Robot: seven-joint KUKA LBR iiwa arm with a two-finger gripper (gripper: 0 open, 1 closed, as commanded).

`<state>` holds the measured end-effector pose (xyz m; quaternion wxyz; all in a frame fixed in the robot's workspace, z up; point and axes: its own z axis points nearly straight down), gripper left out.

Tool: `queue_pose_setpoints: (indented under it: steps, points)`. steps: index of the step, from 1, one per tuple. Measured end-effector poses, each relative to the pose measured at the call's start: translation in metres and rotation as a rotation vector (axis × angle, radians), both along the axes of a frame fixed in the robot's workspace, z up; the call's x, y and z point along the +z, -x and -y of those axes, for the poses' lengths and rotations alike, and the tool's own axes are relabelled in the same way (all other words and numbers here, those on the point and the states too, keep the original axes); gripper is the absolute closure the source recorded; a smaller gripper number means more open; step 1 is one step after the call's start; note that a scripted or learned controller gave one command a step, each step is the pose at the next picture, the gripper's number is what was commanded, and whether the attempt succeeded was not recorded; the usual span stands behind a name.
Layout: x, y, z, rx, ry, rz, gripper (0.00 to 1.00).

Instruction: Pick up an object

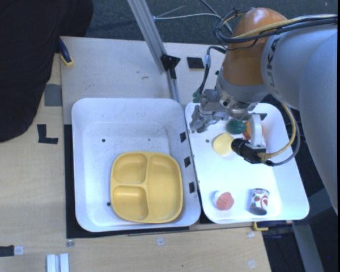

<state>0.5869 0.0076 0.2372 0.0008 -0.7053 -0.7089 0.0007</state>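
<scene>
From above, the table (113, 72) holds two white bins side by side. The left bin (96, 123) has a yellow plate (147, 187) with sections in it. The right bin (289, 191) holds a pale yellow ball (222, 144), a red and white thing (223, 200) and a small can (259, 201) near the front edge. A green thing (236, 126) and an orange thing (249, 130) peek out just beside the ball. The claw (203, 119) hangs low over the back left corner of the right bin. I cannot tell how its grip stands, and nothing shows inside it.
</scene>
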Motion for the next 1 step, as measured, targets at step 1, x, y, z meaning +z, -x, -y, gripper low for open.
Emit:
queue_pose_setpoints:
  steps: [1]
  points:
    - [0.0023, -0.0256, -0.0537, 0.002, -0.002, 0.002, 1.0]
